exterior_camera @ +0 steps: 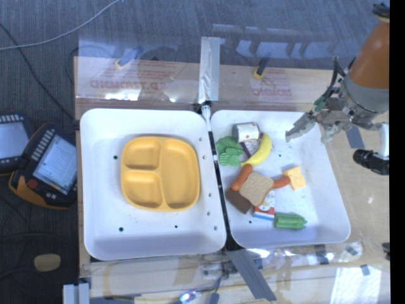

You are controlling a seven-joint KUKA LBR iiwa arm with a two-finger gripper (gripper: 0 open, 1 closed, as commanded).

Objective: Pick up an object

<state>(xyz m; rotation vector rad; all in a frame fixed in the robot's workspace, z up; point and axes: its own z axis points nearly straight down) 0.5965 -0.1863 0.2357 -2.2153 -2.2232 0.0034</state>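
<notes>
Hovering over the right bin's (335, 195) far-right corner, the claw (316, 124), spread and unladen, looks poised to descend toward the toys.

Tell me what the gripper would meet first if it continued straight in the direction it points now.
Probably the banana. The gripper points left and downward over the right bin, toward the toy food. Its height is unclear, so it could meet the bin floor before the banana.
</notes>
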